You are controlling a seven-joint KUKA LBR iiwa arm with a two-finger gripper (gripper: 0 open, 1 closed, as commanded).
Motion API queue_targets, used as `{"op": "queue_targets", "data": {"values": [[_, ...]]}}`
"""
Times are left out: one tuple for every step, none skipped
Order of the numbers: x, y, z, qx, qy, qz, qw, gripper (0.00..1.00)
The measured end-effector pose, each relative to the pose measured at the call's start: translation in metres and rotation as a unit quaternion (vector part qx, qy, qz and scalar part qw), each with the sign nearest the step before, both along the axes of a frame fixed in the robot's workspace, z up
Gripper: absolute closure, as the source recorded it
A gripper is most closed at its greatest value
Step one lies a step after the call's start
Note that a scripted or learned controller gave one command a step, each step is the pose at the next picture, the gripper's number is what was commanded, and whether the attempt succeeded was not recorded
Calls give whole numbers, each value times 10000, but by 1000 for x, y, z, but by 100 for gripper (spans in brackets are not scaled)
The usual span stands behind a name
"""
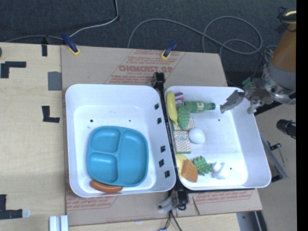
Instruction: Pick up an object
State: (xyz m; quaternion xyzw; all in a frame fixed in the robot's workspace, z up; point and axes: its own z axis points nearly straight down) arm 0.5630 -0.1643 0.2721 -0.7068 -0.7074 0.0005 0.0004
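Objects for picking, all in right bin (250,143): green bottle (198,107) lying on its side at far left part, cap end pointing right; yellow banana (171,109) along left wall, just left of bottle; leafy green piece (184,117) touching banana and bottle base; white egg (196,136) near middle, just right of a checkered block (181,139); near-left corner cluster: orange wedge (189,171), yellow piece (181,160) behind it, small green toy (201,165), small white item (219,169) at right of cluster. Something purple-and-white (179,98) at far left corner, too small to identify

Gripper (239,101) above far right part of right bin, well right of bottle cap, nothing between fingers; one grey finger (232,101) seen slanting down-left, whether spread or closed cannot be told. Orange band (284,49) of arm at right edge, over bench side

Left bin (77,129): blue divided plate (117,155) in near half, orange sausage (106,186) touching plate's near edge by near wall

Both bins on cardboard sheet (139,69), clamps at its far edge, cables on dark floor beyond
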Motion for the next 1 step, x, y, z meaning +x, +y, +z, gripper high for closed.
{"op": "queue_targets", "data": {"values": [[74, 28, -135, 8, 16, 1, 10000, 0]]}}
